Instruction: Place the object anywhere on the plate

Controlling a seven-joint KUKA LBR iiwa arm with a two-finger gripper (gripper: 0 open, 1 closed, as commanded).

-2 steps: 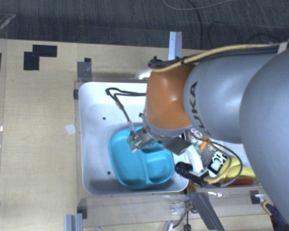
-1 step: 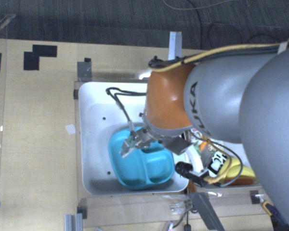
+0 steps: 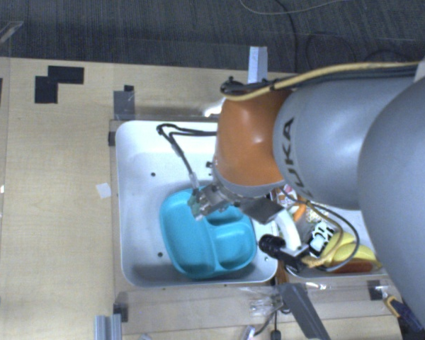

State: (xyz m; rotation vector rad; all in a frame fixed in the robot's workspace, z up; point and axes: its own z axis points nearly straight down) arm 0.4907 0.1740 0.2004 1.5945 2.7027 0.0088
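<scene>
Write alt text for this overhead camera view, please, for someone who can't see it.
A large grey robot arm with an orange band reaches in from the right over a blue divided plate lying in a shallow white bin. Yellow objects lie to the plate's right, partly hidden by the arm.

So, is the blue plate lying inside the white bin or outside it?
Inside: the blue plate lies flat on the floor of the left white bin, within its walls.
</scene>
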